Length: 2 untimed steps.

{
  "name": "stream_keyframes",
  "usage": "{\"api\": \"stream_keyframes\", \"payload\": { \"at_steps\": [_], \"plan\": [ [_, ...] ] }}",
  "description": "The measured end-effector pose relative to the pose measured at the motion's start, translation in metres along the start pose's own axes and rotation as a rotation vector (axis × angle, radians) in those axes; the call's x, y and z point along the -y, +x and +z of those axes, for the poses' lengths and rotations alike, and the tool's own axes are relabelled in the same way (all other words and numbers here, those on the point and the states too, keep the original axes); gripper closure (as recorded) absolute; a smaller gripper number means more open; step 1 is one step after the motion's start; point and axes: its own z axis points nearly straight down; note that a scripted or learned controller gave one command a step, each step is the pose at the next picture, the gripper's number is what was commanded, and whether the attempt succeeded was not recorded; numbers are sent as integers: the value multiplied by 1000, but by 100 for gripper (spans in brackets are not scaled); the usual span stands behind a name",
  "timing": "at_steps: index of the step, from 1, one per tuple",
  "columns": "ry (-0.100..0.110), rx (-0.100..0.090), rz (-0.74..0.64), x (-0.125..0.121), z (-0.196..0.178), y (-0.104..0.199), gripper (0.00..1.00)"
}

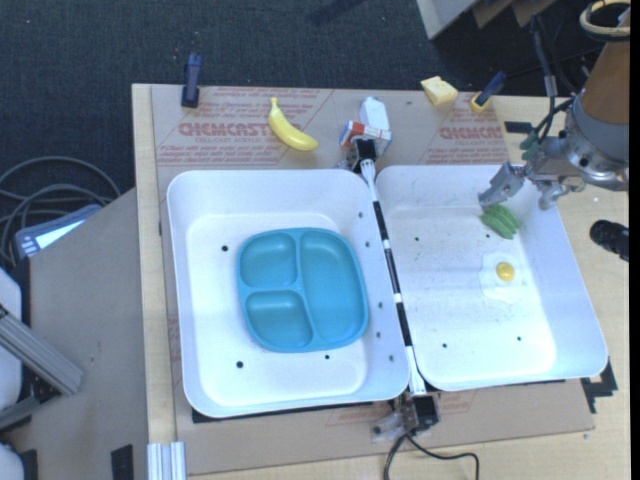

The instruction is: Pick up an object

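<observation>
A small green object (500,220) lies in the right bin (450,348) near its far right side. A toy fried egg (503,273), white with a yellow yolk, rests a little nearer in the same bin. My gripper (522,193) hovers over the bin's far right corner, just beyond the green object. Its fingers (498,187) are open with nothing between them. The left finger's tip is close above the green object. In the left bin (200,218) sits a blue divided plate (301,288).
Behind the bins, a banana (290,128), a small white and red carton (368,126), a yellow block (438,90) and two blue clips (190,78) lie on the cardboard bench top. A black divider (385,258) runs between the bins. Cables lie at the left.
</observation>
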Motion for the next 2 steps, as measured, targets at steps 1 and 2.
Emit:
{"api": "stream_keyframes", "payload": {
  "at_steps": [1,2],
  "plan": [
    [4,0,1,24,110,-45,0],
    [1,-1,-2,-44,149,-55,0]
  ]
}}
